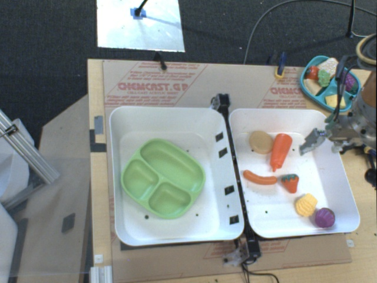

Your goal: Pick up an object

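We see two white bins side by side on the bench. Left bin [126, 217] holds a green divided plate [163, 178], three compartments, lying flat near its centre.

Right bin [341, 181] holds the toy food:
- tan round piece [260, 141], bread roll or potato, can't tell which, near the far left corner
- orange carrot [280, 151] just right of it, touching or nearly so, lying lengthwise toward us
- orange-red sausage [260, 178] below those, lying across
- small red piece with green top [289, 183], strawberry or pepper, right at the sausage's end
- yellow corn piece [306, 204] nearer the front
- purple round piece [324, 217] just beside the corn, front right corner

Arm comes in from the right. Gripper [311, 141] sits above the right bin's far right area, near the carrot but apart from it. Nothing between the fingers that we can see; whether the claw is open or closed, we can't tell at this resolution.

A teal tray [312, 86] with more toy food sits on the bench behind the right bin.
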